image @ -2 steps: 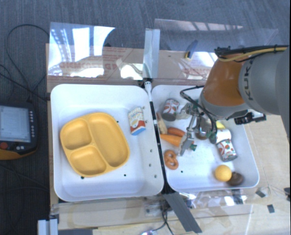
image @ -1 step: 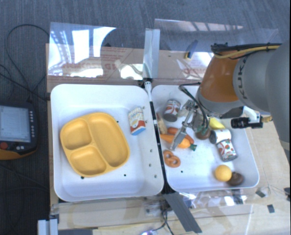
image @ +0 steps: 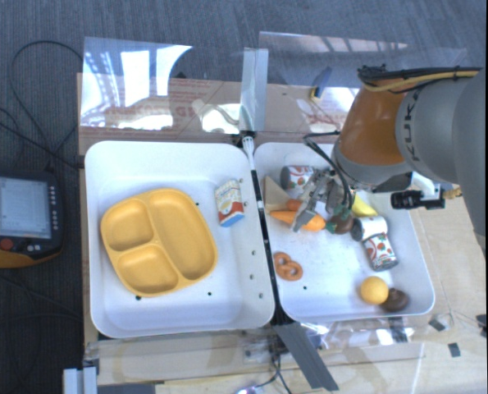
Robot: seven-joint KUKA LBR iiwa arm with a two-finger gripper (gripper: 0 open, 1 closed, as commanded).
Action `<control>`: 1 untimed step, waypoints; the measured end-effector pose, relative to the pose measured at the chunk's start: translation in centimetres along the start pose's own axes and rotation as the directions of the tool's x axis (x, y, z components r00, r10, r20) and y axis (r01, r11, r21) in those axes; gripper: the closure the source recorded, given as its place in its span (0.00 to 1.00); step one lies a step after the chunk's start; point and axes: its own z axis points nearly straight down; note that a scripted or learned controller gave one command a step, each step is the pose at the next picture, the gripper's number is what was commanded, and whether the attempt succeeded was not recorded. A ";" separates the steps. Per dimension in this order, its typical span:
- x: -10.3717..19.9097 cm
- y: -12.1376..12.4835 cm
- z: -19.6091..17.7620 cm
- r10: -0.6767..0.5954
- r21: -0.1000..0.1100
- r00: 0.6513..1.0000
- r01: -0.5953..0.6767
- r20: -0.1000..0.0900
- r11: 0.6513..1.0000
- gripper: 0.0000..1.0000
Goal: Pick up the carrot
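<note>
Starting at your left, you are looking at a handheld control pendant (image: 18, 216) lying on the dark floor, well apart from the bench. In the left bin (image: 112, 302) a yellow divided plate (image: 157, 240) is sitting, with a small carton (image: 230, 202) lying near the bin's right wall. In the right bin (image: 342, 298) the carrot (image: 296, 217) is lying in the upper left part, its long axis running roughly left to right, the narrow end pointing toward the divider. The gripper (image: 316, 204) is hanging right over the carrot's thick end; you cannot tell how its fingers stand. A pretzel (image: 288, 265) is lying below, and a can (image: 380, 251), an orange ball (image: 374, 290) and a dark lump (image: 395, 300) are sitting further right.
</note>
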 end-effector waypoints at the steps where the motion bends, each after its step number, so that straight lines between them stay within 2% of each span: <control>1: 6.6 7.2 -8.4 0.422 0.010 0.907 -0.422 -0.017 0.907 1.00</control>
